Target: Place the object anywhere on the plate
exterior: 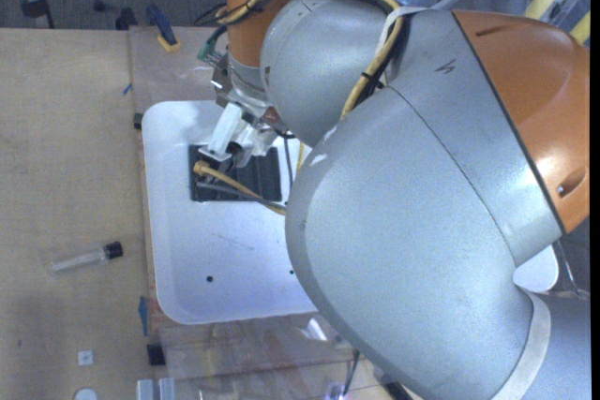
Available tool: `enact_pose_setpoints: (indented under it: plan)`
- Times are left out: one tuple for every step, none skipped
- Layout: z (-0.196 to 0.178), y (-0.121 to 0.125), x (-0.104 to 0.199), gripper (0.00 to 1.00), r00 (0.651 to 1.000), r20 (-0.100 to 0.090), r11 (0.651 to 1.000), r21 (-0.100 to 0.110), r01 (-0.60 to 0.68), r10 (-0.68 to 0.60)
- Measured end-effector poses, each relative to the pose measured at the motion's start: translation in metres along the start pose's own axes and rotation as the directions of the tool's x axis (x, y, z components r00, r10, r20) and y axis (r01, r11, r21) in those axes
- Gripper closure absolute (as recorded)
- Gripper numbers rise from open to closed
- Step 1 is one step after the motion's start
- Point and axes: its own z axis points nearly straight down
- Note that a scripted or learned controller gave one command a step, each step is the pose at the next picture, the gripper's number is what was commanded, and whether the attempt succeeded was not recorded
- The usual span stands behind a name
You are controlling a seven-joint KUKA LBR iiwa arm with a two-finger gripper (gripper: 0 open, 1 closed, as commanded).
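Pick-up step, by my reading: gripper (228,150) low over dark object (236,176) in left bin (178,229). Jaws' state: cannot tell. Next: confirm grasp, lift, find plate.

Dark rectangular plate (236,183) flat in the white bin, thin tan stick (230,178) across it.

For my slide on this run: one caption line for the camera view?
KUKA arm's gripper poised over a dark flat object in the left white bin, arm filling the right side.
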Motion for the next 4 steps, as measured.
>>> enact_pose_setpoints:
  plan:
    - [-0.026, 0.009, 0.004, 1.0, 0.86, -0.007, 0.86, -0.001, -0.51, 0.51]
    - [-0.068, -0.064, -0.048, 1.0, 0.946, 0.0, 0.946, 0.001, -0.323, 0.323]
    - [-0.003, 0.009, -0.006, 1.0, 0.741, -0.007, 0.741, 0.0, -0.671, 0.671]
    - [0.083, -0.009, -0.058, 1.0, 0.899, -0.01, 0.899, 0.0, -0.437, 0.437]
